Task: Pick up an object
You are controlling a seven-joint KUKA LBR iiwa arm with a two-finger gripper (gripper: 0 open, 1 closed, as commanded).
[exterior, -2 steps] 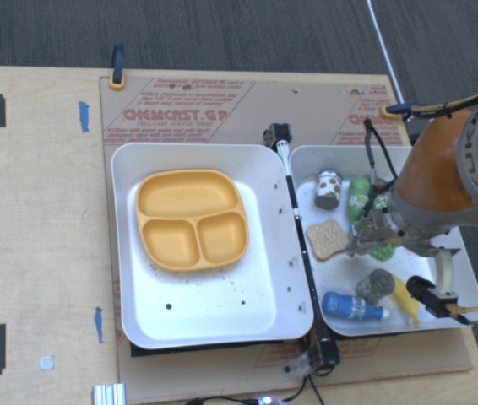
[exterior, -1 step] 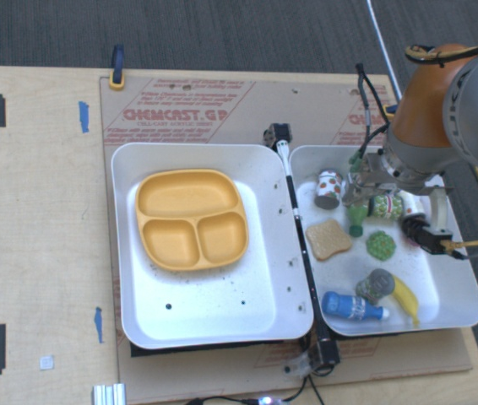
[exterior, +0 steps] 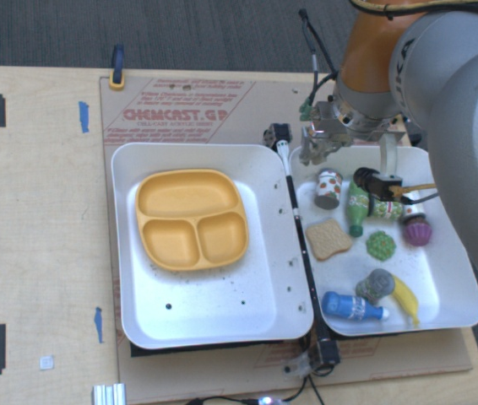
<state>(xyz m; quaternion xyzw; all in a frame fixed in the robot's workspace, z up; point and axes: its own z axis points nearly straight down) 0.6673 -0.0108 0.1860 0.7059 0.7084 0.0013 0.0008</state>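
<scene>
Your tool (exterior: 311, 146): upper right of frame, grip state unclear | right bin (exterior: 450, 264): small can (exterior: 328, 189), bread slice (exterior: 330, 240), banana (exterior: 405, 300) | left bin (exterior: 214, 310): yellow divided plate (exterior: 192, 218)

Yellow divided tray (exterior: 192, 218): smooth matt plastic. White bins (exterior: 129, 251): plastic, looking faintly glossy. Desk (exterior: 36, 251): pale wood-look, matt. Brown board (exterior: 180, 108): showing printed paper facing. Arm shell (exterior: 454, 83): smooth, grey, catching soft sheen.

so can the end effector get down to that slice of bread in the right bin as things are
Probably yes. The bread slice lies flat with nothing on top of it, apart from the small can and green bottle. The end effector hangs over the same bin's far edge.
</scene>
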